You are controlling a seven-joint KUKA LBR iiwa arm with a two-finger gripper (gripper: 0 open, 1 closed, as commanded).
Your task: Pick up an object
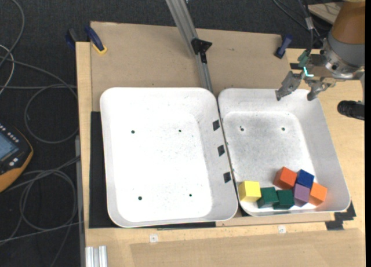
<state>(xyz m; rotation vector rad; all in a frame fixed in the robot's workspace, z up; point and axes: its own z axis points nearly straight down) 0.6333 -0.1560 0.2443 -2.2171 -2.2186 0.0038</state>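
Your gripper [301, 90] hung spread and empty over the right bin's [331, 144] far rim, well apart from the blocks [284, 189], which had gathered against the near wall, so you'd likely have needed a long reach down.

arm [349, 25]: bulky rounded link, orange-tan band, top cut off by frame edge
wrist: light grey ring under the orange band, darker grey flange below it
gripper [301, 88]: two dark grey metal fingers [286, 88], angular, thin
gripper body: small, grey-black, small cyan/teal light or mark at its middle
cables: thin dark cable running along the arm's left side
markings: none legible
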